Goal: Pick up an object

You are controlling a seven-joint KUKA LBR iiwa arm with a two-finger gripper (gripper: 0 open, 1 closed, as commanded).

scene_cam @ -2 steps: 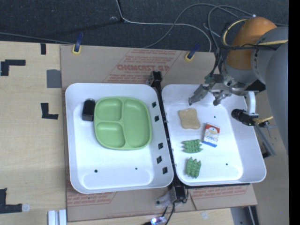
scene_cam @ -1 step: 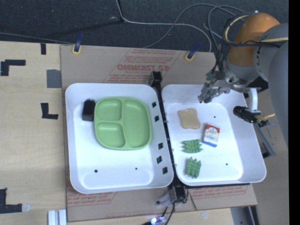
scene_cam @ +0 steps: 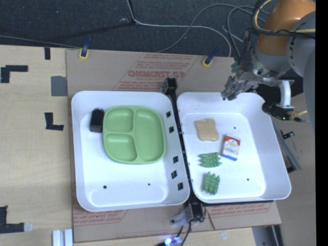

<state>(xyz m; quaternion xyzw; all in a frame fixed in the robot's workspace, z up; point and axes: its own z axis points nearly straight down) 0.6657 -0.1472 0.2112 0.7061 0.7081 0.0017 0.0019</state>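
Observation:
The right bin (scene_cam: pixel 256 104) holds a tan slice of toast (scene_cam: pixel 206 129), a small red, white and blue box (scene_cam: pixel 231 148) and two green leafy pieces (scene_cam: pixel 209 160) (scene_cam: pixel 210 182). My gripper (scene_cam: pixel 231 91) hangs over the bin's far rim, above and to the right of the toast, with nothing visible between its fingers. The grey arm with its orange band (scene_cam: pixel 286 14) comes in from the upper right.
The left bin (scene_cam: pixel 84 152) carries a green divided plate (scene_cam: pixel 134 134) and a small black block (scene_cam: pixel 96 120) to the plate's left. A black clip strip (scene_cam: pixel 174 137) runs between the bins. Cables cross the dark surface behind the bench.

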